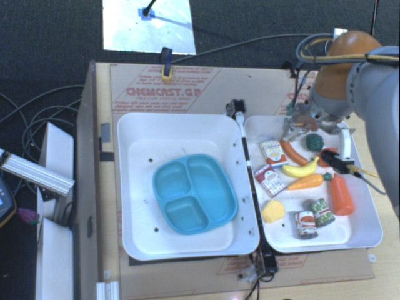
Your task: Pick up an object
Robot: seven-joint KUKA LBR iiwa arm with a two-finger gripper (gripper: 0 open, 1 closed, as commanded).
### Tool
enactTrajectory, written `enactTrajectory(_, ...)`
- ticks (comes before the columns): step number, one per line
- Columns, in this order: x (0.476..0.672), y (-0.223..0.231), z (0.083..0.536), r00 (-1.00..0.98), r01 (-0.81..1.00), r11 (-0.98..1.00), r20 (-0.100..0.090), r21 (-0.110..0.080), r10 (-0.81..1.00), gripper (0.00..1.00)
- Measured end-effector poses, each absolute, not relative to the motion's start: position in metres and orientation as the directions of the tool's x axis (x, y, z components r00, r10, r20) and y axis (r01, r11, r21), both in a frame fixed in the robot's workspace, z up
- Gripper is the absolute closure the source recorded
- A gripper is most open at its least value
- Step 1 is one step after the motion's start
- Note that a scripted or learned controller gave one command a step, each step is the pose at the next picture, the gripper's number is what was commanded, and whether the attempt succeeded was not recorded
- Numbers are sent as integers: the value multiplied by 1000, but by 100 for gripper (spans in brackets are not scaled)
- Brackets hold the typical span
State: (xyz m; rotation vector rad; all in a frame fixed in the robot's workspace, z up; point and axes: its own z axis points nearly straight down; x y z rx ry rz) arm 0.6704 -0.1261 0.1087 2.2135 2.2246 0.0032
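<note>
1. The end effector hangs low over the far corner of the right bin, just behind the sausage; whether it is spread or pressed together cannot be told, and nothing is seen pinched in it.
2. The step in hand looks like the approach: no object is lifted yet, and every candidate lies in the right bin.
3. Nearest the sausage are a dark green rounded toy to its right and a small printed carton to its left; a yellow banana lies just in front of it.
4. Farther in front of the sausage sit a glossy orange carrot, an orange bottle, a second carton, a yellow wedge and 2 labelled cans.
5. The next move likely calls for a straight descent on 1 piece; the smooth, curved plastic shapes, packed close, may slip or crowd the grip.
6. Well left of the sausage, the left bin holds a blue 3-compartment plate.
7. Both bins rest on a cardboard-topped desk.
</note>
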Motion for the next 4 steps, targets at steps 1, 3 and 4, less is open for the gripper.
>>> enactTrajectory(1,670,-126,108,-5,1000,5,-1,3,1000,0)
enactTrajectory(3,675,-90,102,-7,1000,7,0,19,1000,100)
enactTrajectory(4,669,-170,123,-2,1000,2,-3,2,1000,100)
